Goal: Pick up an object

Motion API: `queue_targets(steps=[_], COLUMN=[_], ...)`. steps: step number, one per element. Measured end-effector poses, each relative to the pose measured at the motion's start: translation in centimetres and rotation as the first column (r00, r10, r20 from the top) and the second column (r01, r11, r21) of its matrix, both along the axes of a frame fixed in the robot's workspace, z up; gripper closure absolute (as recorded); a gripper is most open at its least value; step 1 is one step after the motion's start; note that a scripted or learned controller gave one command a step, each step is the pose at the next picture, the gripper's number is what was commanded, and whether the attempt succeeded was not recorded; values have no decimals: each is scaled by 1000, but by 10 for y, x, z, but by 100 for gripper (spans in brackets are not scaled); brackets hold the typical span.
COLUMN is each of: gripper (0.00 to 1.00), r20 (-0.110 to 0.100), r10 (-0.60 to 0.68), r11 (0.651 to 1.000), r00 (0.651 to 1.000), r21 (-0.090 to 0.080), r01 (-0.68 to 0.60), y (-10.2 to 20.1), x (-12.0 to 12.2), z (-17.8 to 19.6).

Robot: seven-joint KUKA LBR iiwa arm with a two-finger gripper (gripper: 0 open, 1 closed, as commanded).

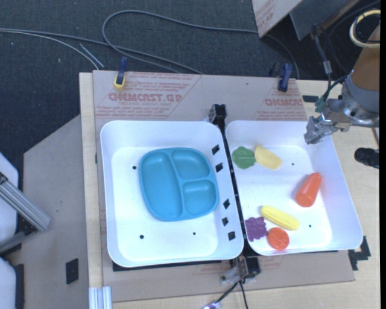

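Observation:
The right bin (338,181) holds several toy foods: a green leafy piece (243,157), a yellow lemon-like piece (268,157), an orange-red carrot (308,189), a yellow corn cob (280,218), a purple grape bunch (256,227) and an orange round fruit (278,238). My gripper (315,130) hangs over the bin's back right corner, above and to the right of the yellow piece, well apart from every item. Nothing shows between its fingers.
The left bin (114,181) carries a blue divided plate (178,183). A black divider with clips (224,181) runs between the bins. Clamps (120,78) sit at the board's back edge, with cables and a cardboard box (271,15) beyond it.

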State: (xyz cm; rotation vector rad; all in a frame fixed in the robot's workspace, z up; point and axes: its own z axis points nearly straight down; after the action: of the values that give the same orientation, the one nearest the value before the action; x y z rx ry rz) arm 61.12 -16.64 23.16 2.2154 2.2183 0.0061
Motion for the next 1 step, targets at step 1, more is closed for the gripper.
queue_targets(steps=[1], gripper=[100], r20=[-8], r10=[4], r11=[1000], r00=[1000], r21=[4], r01=[-4], y=[46], x=[3], z=[0])
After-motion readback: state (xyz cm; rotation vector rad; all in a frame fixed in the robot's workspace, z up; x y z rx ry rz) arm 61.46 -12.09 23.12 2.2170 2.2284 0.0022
